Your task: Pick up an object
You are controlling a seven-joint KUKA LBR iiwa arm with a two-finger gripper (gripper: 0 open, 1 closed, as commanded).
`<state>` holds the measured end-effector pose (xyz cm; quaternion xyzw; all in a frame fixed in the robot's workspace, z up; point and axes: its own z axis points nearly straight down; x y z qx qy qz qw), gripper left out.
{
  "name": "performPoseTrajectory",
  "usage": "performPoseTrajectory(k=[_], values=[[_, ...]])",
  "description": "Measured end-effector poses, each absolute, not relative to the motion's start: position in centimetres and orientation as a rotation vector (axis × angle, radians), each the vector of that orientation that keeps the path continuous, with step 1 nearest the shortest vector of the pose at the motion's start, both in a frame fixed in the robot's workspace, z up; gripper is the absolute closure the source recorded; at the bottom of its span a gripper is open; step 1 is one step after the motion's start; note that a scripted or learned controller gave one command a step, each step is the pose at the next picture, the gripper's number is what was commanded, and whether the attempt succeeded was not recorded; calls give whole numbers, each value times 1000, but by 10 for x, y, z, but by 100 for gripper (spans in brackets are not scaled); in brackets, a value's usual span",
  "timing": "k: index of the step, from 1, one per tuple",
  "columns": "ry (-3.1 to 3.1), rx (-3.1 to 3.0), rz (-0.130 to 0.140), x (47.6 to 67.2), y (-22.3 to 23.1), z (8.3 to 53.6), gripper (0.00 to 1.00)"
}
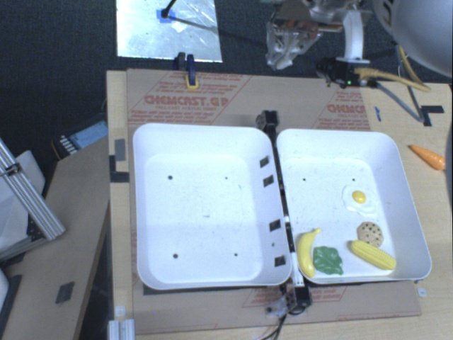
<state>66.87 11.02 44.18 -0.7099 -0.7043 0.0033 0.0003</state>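
Small toy foods lie in the right bin: a fried egg, a round cookie, a corn cob, a banana and a green leafy piece. They cluster in the near right part of that bin. My gripper hangs high above the back edge of the bench, well beyond both bins and far from the foods. Nothing sits between its pale fingers.
The left bin sits beside the right one, joined by a black hinge strip. An orange carrot lies on the bench outside the right bin. A blue clamp and a shiny sheet are at the back.
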Motion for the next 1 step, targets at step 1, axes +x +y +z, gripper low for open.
performPoseTrajectory(k=[1], values=[[-2237, -2204, -11, 667, 234, 465, 100]])
